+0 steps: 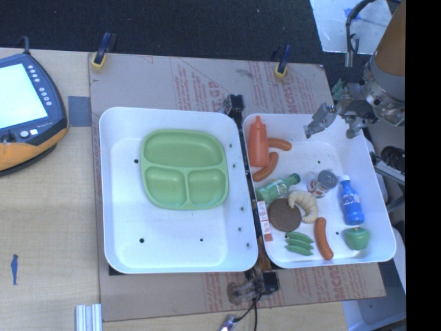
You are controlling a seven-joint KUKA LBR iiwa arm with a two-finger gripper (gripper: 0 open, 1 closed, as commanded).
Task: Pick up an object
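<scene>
Orange bottle (258, 140) upright at upper left of right bin (377, 205), sausages (274, 154) beside; gripper (336, 121) at frame's upper right, fingers spread wide, holding nothing.

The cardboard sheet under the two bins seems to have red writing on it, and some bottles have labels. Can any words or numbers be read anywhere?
None can be read for certain.
Cardboard sheet: rows of red print, too blurred to read.
Blue bottle: white label, too small.
Green bottle: white label, too small.
Red and white strip between the bins: print too small.
Handheld screen at left: glare, nothing legible.
</scene>
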